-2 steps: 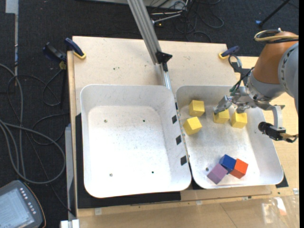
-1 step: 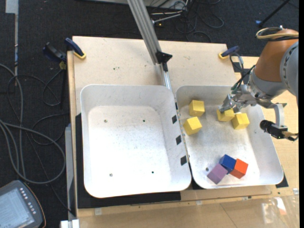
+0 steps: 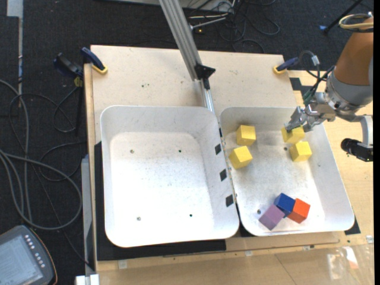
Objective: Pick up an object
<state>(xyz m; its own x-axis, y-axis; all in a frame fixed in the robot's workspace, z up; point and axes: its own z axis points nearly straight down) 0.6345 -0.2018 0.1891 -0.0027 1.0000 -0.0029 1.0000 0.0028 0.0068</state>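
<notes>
Fingers [image 3: 295, 125] low at far right of right bin [image 3: 332, 189], tips upon yellow block [image 3: 292, 135]; grasping or released, cannot tell. Second yellow block [image 3: 300, 151] just beside. Two more yellow blocks [image 3: 243, 145] near divider. Blue, orange, purple blocks [image 3: 285, 210] clustered at near edge.

Two bins side by side on the tabletop [image 3: 154, 70]. In the right bin [image 3: 332, 189]: four blocks [image 3: 246, 134] toward the far edge, the end effector [image 3: 295, 125] over one; three blocks [image 3: 285, 203] clustered touching near the front edge.
</notes>
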